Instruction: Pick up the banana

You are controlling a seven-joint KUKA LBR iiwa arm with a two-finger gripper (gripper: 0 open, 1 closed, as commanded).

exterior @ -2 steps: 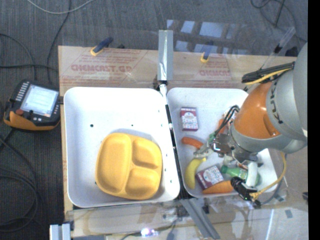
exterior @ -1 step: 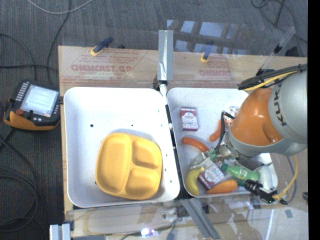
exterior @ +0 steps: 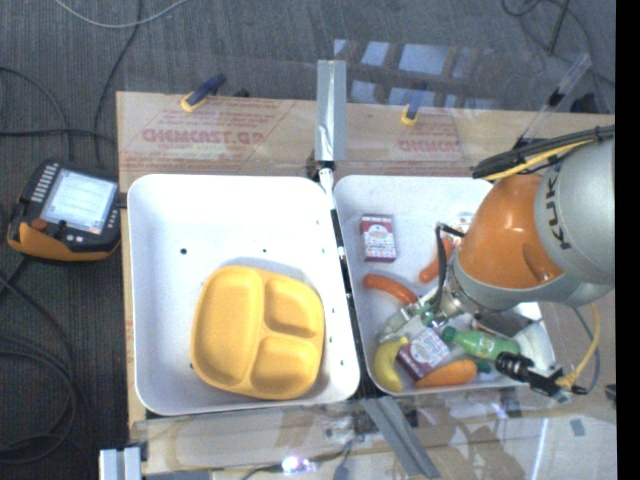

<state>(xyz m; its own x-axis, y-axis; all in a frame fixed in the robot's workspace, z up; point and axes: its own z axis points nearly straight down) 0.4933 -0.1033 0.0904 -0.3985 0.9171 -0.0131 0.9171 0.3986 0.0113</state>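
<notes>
We see the arm (exterior: 530,238) over the right bin (exterior: 352,268), its gripper (exterior: 425,313) above the clutter; whether it grips we cannot tell. The yellow tray (exterior: 260,333) fills the left bin (exterior: 160,228). The banana (exterior: 386,364) lies at the right bin's front left, beside a carrot (exterior: 448,373).

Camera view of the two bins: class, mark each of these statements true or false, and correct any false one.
1. The yellow divided tray lies in the left bin. True.
2. The banana lies in the left bin. False: it lies in the right bin, near its front wall.
3. The small red box stands apart from the banana. True.
4. The banana rests on the tray. False: they are in separate bins.
</notes>
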